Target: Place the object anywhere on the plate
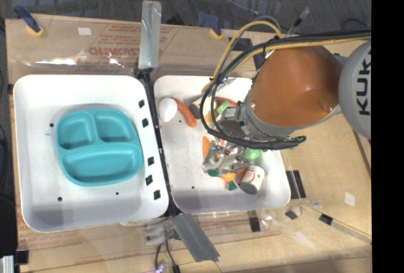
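Camera view: fingers (221, 161) among toy food (243, 174).

A teal divided plate (98, 145) lay in the left bin (38, 95). The arm reached over the right bin (189, 193), its gripper (221, 158) low among a clutter of small things: a white egg (167, 108), an orange carrot (186, 113), a white cup (252, 180) and green bits.
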